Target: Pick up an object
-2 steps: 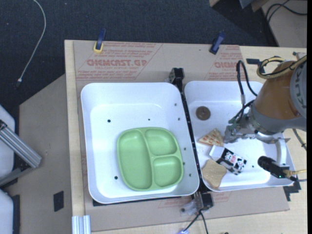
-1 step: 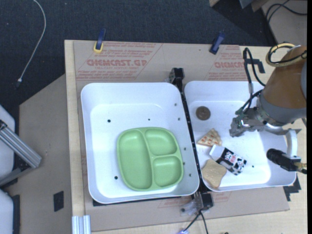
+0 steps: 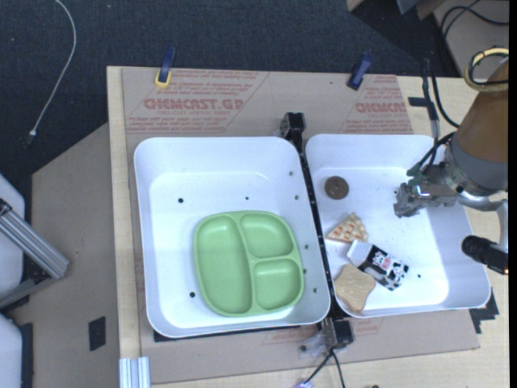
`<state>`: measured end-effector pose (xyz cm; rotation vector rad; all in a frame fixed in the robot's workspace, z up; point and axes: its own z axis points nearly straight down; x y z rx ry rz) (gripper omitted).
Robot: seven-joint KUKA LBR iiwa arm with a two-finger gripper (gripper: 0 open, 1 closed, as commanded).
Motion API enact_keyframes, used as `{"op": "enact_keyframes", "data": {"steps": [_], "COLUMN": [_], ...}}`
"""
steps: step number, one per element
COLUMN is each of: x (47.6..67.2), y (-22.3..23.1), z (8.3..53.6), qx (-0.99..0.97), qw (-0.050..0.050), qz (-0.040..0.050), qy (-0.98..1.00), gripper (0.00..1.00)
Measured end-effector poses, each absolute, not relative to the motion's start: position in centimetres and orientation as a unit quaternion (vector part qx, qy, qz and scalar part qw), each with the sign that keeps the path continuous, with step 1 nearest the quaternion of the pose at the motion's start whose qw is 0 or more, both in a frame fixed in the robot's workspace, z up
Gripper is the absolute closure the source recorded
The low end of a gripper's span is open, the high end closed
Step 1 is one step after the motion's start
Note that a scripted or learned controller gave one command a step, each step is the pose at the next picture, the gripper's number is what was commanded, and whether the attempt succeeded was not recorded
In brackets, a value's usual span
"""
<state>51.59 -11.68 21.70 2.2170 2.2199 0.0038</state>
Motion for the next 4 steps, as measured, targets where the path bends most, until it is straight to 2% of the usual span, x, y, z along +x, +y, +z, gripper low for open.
{"op": "enact_keyframes", "data": {"steps": [1,3,4], "x": [51.7,50.7,50.8], "y": [-11.7,-1.5,3.7], "z": [25.9,26.0,23.5], "qx": [0.707,0.705,0.706], "qw": [0.001,-0.002,-0.002], "qz": [0.0002,0.0001,-0.0011], "qy": [0.708,0.709,0.709], "gripper": [1.00,1.00,1.00]}}
